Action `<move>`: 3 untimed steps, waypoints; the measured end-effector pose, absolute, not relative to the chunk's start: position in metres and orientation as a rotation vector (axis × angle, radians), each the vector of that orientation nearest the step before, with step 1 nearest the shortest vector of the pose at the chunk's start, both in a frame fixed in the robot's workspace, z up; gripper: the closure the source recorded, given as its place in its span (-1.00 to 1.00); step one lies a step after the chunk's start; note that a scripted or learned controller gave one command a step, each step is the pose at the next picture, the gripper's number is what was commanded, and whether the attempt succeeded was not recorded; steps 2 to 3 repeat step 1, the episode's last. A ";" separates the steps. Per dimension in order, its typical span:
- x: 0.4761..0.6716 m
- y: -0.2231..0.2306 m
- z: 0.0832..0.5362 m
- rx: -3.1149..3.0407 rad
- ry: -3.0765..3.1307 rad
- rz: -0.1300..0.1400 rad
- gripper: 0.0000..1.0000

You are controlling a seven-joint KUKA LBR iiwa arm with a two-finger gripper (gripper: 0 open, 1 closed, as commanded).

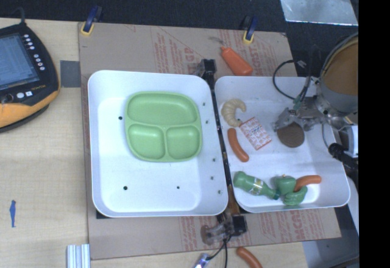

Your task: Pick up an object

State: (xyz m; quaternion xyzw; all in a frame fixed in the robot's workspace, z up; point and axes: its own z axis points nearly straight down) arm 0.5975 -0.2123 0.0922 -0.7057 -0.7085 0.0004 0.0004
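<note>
Arm (341,78) was cut off at the right edge; only its wrist end showed. Gripper (292,119) tips lay against a brown disc (291,136), finger gap unreadable. Sausage (250,256) at the bottom edge was cropped. Packet (255,133) print was too small to read.

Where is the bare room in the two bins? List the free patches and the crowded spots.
Left bin: bare floor rings the green divided plate, widest along the near edge. Right bin: a free patch mid-floor between the red packet and the green bottle. Crowded along its near edge by the bottle, and around the hand over the brown disc.
</note>
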 end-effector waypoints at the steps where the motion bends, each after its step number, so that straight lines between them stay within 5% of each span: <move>1: 0.587 -0.212 0.092 -2.215 -2.223 0.005 -1.00; 3: 0.587 -0.212 0.092 -2.215 -2.223 0.005 -1.00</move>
